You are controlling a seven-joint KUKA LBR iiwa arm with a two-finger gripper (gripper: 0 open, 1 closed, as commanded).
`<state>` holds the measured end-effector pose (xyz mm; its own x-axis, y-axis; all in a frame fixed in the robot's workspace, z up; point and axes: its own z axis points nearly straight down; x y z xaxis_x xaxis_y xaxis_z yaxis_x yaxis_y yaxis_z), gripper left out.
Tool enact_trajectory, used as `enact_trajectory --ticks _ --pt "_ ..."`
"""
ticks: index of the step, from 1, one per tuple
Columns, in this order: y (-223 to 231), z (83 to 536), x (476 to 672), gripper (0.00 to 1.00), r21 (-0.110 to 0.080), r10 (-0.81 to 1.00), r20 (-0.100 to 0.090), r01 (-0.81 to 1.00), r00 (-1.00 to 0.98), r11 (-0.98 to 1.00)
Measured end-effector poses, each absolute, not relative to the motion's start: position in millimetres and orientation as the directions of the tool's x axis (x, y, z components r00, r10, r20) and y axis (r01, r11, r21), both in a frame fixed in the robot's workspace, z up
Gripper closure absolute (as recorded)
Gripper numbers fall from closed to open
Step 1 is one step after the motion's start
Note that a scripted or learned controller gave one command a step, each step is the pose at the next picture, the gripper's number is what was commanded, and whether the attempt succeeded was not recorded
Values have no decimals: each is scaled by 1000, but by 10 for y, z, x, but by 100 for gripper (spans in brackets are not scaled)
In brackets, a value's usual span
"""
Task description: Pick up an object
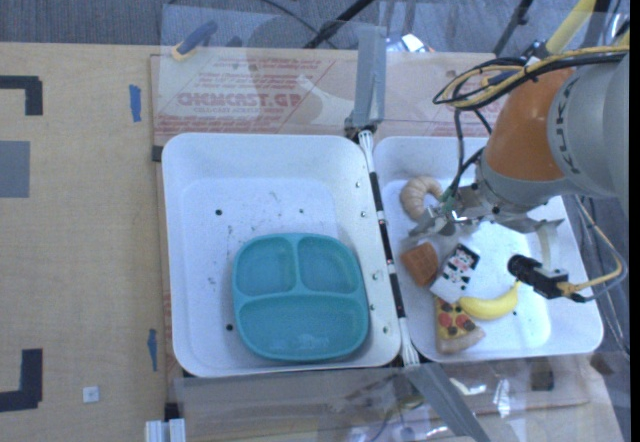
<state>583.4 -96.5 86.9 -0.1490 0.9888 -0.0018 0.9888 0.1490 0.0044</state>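
In the right bin [585, 330], my gripper [442, 217] hangs low w/ jaw state unreadable from this angle, croissant [418, 194] just beside the tip, brown block [421, 262] and white carton [459, 271] near below, nothing visibly grasped.

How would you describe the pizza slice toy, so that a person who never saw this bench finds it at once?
Look in the right white bin, in its near half toward the divider between the bins. The pizza slice toy lies there, touching the banana. It is the one flat wedge, orange with red spots.
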Motion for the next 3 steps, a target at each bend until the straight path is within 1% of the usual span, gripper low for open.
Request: enact_trajectory --ticks 1,2,3 --pt "-1007 863 6095 0 0 992 0 992 -123 123" --pt "-1019 1037 6137 100 12 992 -3 992 -122 123" --pt "-385 1849 6163 100 1 1000 -1 1000 11 -11"
